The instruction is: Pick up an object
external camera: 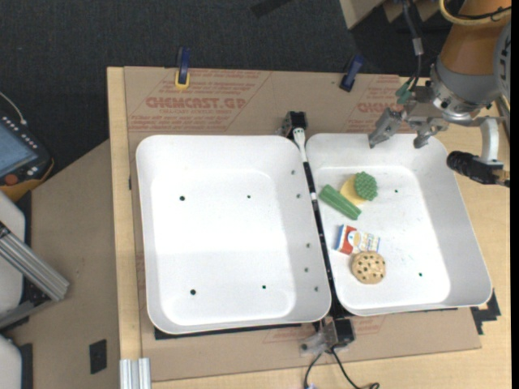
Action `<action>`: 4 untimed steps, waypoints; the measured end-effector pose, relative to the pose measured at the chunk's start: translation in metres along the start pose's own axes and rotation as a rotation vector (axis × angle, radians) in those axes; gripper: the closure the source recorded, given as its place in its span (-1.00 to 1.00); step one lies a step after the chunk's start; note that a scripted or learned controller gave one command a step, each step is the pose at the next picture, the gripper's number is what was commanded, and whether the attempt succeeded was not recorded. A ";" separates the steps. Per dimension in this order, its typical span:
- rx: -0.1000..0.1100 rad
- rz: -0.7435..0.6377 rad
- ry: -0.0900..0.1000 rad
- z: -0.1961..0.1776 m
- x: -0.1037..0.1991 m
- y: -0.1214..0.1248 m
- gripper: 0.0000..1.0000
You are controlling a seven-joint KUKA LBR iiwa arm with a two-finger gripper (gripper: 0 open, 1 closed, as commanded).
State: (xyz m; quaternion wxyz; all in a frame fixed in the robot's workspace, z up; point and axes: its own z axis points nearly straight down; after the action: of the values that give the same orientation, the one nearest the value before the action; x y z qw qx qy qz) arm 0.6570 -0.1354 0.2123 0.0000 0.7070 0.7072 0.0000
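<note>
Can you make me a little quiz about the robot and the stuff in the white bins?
1. True or false: the gripper is open above the far rim of the right bin.
2. Which thing lies nearest the camera in that bin? A) the cookie B) the green stick C) the green bumpy ball
3. Fill in: the little red, white and blue carton lies between the cookie and the green ____.

Key: 1 true. 2 A. 3 stick.
</note>
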 end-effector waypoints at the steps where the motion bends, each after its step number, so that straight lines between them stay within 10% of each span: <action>1: -0.003 -0.001 -0.001 -0.011 0.000 0.001 1.00; 3: 0.010 -0.003 0.005 0.031 0.061 -0.116 1.00; 4: -0.005 -0.009 0.003 -0.011 0.137 -0.110 1.00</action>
State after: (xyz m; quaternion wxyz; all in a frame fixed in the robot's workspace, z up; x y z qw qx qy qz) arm 0.5469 0.0016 0.2232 0.0006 0.7040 0.7102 0.0030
